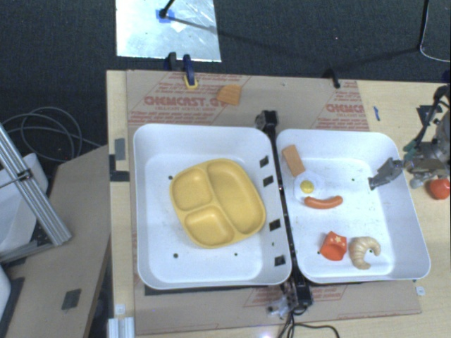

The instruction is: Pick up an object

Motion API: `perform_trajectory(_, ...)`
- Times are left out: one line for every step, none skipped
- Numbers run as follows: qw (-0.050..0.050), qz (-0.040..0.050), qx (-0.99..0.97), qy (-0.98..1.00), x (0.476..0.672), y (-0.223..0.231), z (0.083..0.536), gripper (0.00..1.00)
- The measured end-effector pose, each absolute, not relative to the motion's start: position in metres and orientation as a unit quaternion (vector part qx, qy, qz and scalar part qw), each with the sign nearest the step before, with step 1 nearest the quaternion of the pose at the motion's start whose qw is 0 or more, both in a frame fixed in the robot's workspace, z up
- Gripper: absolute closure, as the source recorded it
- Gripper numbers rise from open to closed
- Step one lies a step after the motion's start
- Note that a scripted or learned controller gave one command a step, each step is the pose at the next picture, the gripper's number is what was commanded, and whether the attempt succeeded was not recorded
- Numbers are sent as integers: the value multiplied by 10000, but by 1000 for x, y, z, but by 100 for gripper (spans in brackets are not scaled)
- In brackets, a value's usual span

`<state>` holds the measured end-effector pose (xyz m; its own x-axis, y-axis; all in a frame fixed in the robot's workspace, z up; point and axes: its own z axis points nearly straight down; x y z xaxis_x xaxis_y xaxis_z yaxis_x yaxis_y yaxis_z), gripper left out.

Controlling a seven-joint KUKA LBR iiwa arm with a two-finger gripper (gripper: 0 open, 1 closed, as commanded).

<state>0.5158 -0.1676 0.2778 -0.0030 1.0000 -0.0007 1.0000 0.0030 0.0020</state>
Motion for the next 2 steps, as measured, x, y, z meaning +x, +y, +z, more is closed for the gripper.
perform_trajectory(-28,-5,7061,7081,485,-129,199,0)
perform_trajectory(10,6,7066,7076,487,-155,95,0)
